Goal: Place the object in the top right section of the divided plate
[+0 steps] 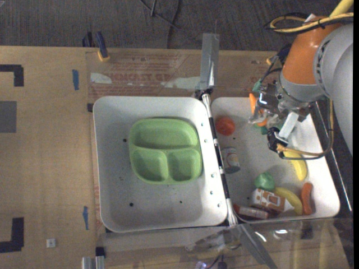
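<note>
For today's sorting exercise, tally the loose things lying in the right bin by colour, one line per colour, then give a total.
Yellow: 2, banana and banana
Orange or red: 2, round fruit and sausage
Green: 1, small fruit
Grey: 1, can
Mixed print: 1, carton
Total: 7

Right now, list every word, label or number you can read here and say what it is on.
None can be read.
Cardboard strip behind the bins: faint reddish print, too blurred to read.
Small can: label too small to read.
Carton in the right bin: printing too blurred to read.
</note>
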